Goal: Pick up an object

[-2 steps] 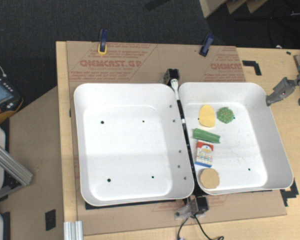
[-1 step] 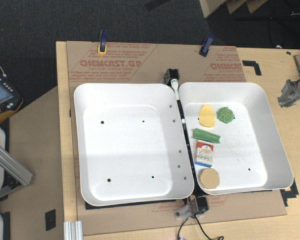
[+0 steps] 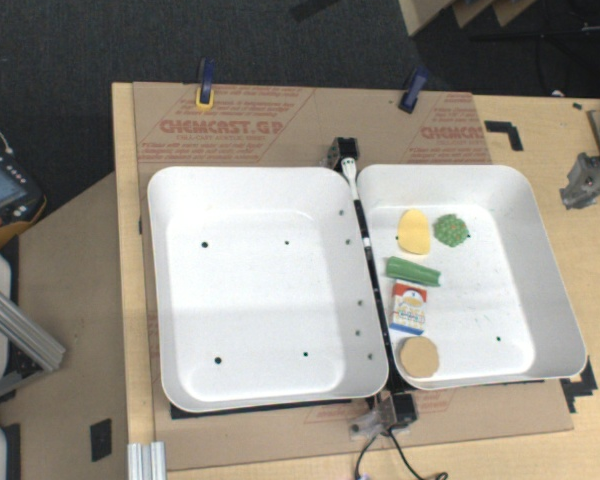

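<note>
Five small things are sat in the right bin, bunched by its left wall: yellow piece, green ball, green bar, box, tan disc. End effector's state can't be told.

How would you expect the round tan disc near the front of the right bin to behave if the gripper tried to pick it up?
The tan disc lies flat, so it probably won't roll, but its low profile may give fingers little to grip. It sits close to the bin's front wall and the small carton, so a push might jam it there.
</note>
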You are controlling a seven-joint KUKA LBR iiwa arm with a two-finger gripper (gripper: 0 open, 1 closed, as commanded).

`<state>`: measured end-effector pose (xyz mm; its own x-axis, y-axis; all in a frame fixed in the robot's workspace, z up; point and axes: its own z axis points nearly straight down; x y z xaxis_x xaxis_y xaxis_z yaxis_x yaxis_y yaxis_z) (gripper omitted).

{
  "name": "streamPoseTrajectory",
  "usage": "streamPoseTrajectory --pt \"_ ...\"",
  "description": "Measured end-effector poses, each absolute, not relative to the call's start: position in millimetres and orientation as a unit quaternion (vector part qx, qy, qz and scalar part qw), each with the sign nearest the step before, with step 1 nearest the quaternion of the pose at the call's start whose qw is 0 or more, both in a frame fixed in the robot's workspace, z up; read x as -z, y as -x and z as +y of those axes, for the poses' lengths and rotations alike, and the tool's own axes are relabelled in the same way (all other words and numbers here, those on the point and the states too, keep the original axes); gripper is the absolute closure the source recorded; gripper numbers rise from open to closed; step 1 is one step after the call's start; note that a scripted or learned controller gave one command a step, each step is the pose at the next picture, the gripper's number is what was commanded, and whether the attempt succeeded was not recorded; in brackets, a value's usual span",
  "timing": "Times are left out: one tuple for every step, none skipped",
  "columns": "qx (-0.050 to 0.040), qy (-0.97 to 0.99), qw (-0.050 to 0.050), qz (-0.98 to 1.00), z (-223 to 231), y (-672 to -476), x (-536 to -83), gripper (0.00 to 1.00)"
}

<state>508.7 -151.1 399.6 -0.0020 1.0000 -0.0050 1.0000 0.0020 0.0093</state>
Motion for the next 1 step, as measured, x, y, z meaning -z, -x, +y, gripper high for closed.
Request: streamPoseTrajectory --pt "-0.0021 -0.706 0.007 0.708 -151.3 -509.4 -410.1 1.00"
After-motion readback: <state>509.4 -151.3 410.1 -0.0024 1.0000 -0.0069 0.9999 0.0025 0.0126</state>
